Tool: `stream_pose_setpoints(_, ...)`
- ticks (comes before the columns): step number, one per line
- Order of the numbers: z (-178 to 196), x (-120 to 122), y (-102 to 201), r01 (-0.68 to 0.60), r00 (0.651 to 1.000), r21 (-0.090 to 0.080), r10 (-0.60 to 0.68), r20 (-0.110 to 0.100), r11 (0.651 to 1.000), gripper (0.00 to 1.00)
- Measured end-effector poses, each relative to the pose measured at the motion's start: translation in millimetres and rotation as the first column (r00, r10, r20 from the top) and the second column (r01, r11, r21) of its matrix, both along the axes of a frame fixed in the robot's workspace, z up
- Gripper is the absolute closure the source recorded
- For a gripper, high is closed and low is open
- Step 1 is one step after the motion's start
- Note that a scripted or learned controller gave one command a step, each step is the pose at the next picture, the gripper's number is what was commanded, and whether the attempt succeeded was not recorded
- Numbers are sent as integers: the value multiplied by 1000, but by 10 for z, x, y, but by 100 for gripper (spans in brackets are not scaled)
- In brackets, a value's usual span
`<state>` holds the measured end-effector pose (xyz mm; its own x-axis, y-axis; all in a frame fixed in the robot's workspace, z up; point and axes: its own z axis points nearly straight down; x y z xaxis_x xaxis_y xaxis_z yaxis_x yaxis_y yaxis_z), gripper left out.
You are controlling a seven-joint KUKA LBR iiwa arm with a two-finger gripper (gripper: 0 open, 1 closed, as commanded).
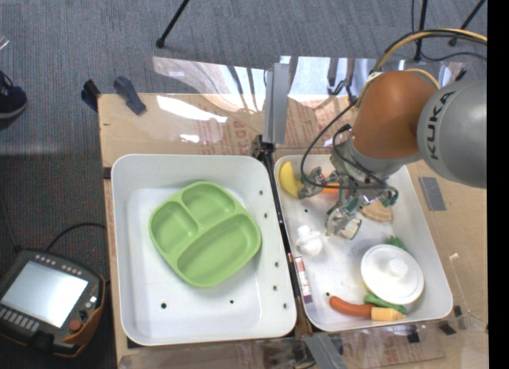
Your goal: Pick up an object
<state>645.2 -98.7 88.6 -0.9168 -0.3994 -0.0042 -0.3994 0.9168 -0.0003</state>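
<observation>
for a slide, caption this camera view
Pincer hovers low in the right bin among toy foods; green plate in the left bin.

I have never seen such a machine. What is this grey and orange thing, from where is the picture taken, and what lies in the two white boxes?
It is a robot arm ending in a small gripper. One camera looks down at a slant. The left bin holds a green divided plate. The right bin holds a banana, a small white object, a white lidded pot and a carrot. The gripper hangs low over the right bin; I cannot tell whether it holds anything.
</observation>
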Motion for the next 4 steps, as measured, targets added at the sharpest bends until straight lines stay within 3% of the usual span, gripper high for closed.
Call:
stream_pose_setpoints(3,3,4,-36,-44,999,0,44,1,999,0)
stream_pose_setpoints(4,-18,-21,142,142,990,-1,-142,-9,990,0)
